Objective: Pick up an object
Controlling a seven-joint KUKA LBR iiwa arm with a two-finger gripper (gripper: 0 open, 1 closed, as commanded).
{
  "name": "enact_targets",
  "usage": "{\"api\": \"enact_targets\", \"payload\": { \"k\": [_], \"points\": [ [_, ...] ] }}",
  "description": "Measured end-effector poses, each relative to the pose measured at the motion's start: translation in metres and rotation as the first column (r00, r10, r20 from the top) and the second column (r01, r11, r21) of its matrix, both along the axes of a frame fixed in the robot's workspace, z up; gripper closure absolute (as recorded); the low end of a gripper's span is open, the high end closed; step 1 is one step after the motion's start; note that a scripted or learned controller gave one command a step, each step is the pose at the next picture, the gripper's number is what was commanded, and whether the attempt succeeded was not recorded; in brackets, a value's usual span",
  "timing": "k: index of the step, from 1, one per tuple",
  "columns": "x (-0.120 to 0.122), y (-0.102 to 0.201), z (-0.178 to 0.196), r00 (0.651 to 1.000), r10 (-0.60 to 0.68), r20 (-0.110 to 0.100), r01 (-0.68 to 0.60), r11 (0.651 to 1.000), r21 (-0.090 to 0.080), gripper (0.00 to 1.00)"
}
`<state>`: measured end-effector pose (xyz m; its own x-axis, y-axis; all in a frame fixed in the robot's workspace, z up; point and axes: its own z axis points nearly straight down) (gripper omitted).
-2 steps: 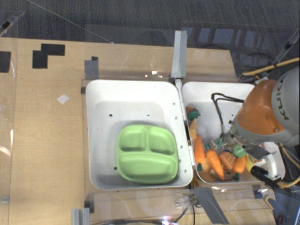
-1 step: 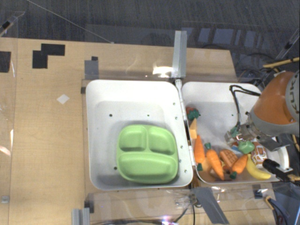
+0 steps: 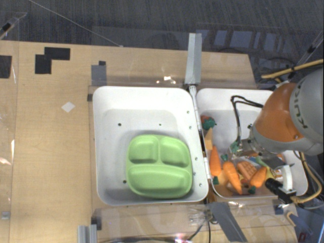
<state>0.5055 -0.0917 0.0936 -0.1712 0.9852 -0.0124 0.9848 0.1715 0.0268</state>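
The right bin [image 3: 223,103] holds a pile of toy food at its near end. An orange carrot [image 3: 215,161] lies along the left wall, a second carrot [image 3: 231,174] beside it, and a third carrot [image 3: 258,177] further right. A ribbed orange piece [image 3: 246,168] sits between them. A small red and green toy [image 3: 206,121] lies apart by the left wall. My gripper [image 3: 246,152] hangs low over the pile, just above the ribbed piece, under the orange wrist band [image 3: 276,118]. The wrist hides its fingers.
The left bin [image 3: 109,135] carries a green divided plate [image 3: 159,165] toward its near right corner. A metal divider post [image 3: 193,54] stands between the bins at the back. Black cables [image 3: 238,110] loop from the wrist over the right bin.
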Motion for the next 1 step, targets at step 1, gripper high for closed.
{"api": "enact_targets", "payload": {
  "k": [1],
  "points": [
    [0.0334, -0.0064, 0.0096, 0.988, -0.148, -0.032, 0.148, 0.989, 0.007, 0.0]
  ]
}}
